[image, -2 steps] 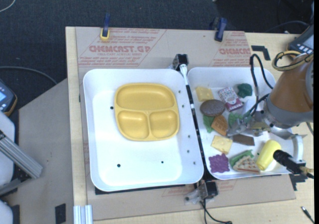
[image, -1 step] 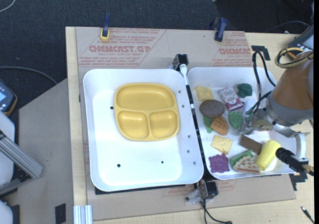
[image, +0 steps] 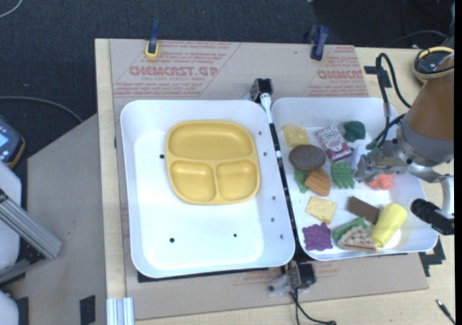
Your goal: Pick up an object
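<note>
The right bin (image: pixel 404 118) holds several toy foods: a brown round patty (image: pixel 308 156), a pink and white packet (image: pixel 333 143), a dark green piece (image: pixel 354 129), a green leafy piece (image: pixel 343 172), an orange wedge (image: pixel 317 183) and a yellow block (image: pixel 321 208). My gripper (image: pixel 369 166) hangs low over the bin's right side. It is just right of the leafy piece and directly above a red-orange piece (image: pixel 382 181), which it partly hides. I see nothing clearly held in it.
A yellow divided plate (image: pixel 213 159) lies in the left bin (image: pixel 144 193). At the front of the right bin lie a brown bar (image: pixel 363 209), a yellow banana-like piece (image: pixel 390 224), a purple cluster (image: pixel 316 235) and a sandwich wedge (image: pixel 359 238). Cables run at the right.
</note>
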Robot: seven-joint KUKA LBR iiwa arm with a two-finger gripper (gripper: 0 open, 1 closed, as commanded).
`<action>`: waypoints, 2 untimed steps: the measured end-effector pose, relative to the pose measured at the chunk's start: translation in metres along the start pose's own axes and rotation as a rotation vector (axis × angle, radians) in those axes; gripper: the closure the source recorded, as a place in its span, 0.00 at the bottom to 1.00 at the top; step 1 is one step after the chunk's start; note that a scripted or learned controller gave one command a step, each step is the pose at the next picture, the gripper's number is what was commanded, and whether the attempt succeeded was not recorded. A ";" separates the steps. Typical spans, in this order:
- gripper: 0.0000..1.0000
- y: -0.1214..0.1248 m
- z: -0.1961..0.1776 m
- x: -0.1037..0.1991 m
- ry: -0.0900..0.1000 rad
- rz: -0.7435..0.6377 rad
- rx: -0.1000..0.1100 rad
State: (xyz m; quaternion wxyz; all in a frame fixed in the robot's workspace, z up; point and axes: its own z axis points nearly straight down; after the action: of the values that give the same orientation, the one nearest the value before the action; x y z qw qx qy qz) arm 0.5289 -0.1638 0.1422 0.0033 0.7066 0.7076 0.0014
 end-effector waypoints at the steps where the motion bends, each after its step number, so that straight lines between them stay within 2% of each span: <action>1: 1.00 0.011 -0.049 0.004 0.000 -0.001 -0.001; 2: 1.00 0.012 -0.085 0.004 0.000 0.000 0.000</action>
State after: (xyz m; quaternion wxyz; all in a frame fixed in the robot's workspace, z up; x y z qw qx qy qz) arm 0.5404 -0.1599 0.2273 0.0033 0.7065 0.7077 0.0014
